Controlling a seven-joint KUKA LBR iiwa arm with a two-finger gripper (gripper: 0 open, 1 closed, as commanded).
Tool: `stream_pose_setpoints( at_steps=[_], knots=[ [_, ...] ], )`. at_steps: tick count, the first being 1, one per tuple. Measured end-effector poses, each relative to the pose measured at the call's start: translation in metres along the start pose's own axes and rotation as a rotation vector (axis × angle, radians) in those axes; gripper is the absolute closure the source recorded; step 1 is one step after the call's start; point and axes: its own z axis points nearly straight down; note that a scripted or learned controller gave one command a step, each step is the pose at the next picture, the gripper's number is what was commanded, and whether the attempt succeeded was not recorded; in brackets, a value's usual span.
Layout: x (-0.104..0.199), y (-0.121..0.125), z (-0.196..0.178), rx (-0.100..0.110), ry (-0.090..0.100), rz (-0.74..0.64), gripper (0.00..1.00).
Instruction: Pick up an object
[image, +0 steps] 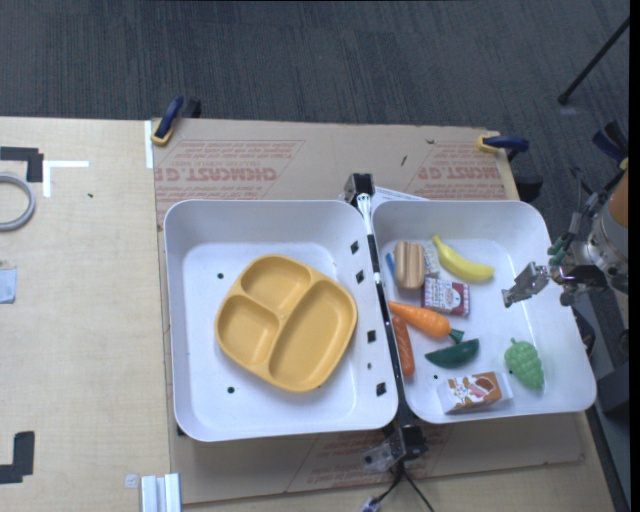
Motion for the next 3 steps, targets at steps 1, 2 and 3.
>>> stream_pose_setpoints(
  at_steps=[1, 2, 3],
  knots=[
    [0.000, 0.001, -0.010, -0.001, 0.000, -0.001, 1.00],
    [-0.011, -0.016, -0.134, -0.002, -0.002, -0.375, 1.00],
    [-0.011, -0.015, -0.144, -0.004, -0.004, -0.375, 1.00]
  ],
)
